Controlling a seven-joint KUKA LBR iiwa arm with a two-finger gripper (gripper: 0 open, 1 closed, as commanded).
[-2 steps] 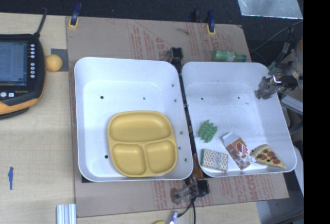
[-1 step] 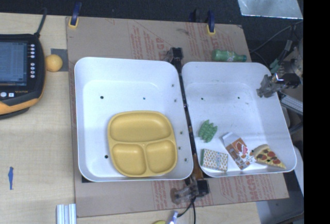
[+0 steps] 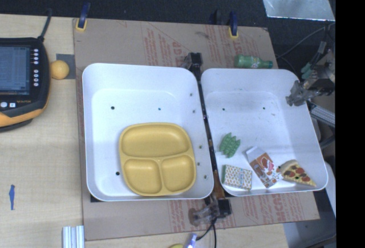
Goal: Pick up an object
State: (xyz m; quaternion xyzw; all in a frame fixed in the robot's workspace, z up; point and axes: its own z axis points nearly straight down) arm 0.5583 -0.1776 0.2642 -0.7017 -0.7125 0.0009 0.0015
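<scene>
glossy yellow divided tray [image 3: 158, 158] fills left bin [image 3: 102, 84]; right of it: knobbly green toy [image 3: 229, 144], flat pizza wedge [image 3: 296, 173]. gripper [image 3: 297, 94] state: cannot tell.

Grey metal gripper [image 3: 296, 94], dark cables trailing behind.

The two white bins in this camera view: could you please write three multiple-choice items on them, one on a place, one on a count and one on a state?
1. Where does the yellow tray lie?
A. left bin
B. right bin
C. on the bench

2. How many small things lie in the right bin?
A. two
B. four
C. six

3. How does the pizza slice lie?
A. on the yellow tray
B. flat in the right bin's near right corner
C. upright outside the bins

Key: 1 A, the yellow tray sits in the left bin. 2 B, the right bin holds the green toy, patterned packet, red-and-white carton and pizza slice. 3 B, it lies flat there.
</scene>
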